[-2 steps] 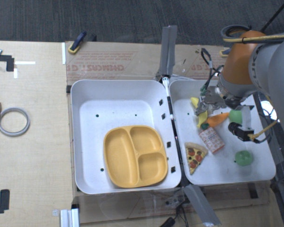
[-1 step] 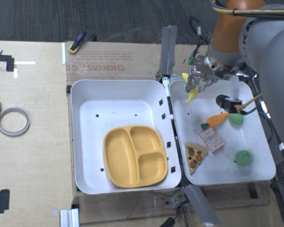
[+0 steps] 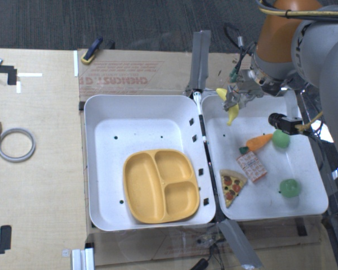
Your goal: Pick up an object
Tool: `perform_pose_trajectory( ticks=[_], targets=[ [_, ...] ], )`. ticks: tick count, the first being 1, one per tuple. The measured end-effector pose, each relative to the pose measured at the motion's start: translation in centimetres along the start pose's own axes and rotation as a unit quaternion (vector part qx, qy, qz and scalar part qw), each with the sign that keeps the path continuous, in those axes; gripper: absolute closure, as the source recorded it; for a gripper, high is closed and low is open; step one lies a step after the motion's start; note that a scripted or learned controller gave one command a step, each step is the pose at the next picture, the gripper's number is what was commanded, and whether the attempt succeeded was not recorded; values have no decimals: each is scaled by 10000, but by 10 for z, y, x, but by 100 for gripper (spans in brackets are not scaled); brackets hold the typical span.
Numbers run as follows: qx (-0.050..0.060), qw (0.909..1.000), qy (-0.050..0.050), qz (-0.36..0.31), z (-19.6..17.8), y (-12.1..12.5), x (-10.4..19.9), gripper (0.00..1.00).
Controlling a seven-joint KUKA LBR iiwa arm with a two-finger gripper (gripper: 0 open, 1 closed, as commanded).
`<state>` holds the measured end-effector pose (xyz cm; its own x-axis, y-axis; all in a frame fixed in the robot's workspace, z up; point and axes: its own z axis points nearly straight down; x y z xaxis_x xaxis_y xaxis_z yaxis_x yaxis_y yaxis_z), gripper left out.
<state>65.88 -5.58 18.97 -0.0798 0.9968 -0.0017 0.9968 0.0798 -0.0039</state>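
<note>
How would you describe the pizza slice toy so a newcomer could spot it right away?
Start at the right-hand white bin, the one under the arm. Look along its near-left corner, beside the divider between the two bins, for the pizza slice. It is a flat tan wedge with red dots, unlike the boxy red-and-white carton just above it and the round green ball to its right.

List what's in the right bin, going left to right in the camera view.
Pizza slice → small red carton → carrot → green ball. The banana at the bin's far end and the other green piece overlap these, so I left them out.
</note>
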Motion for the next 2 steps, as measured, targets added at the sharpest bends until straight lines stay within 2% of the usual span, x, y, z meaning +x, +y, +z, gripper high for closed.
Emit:
perform_pose_trajectory(
  ticks=[2],
  targets=[
    [20,10000,-17,-10,-14,1,-1,100]
  ],
)
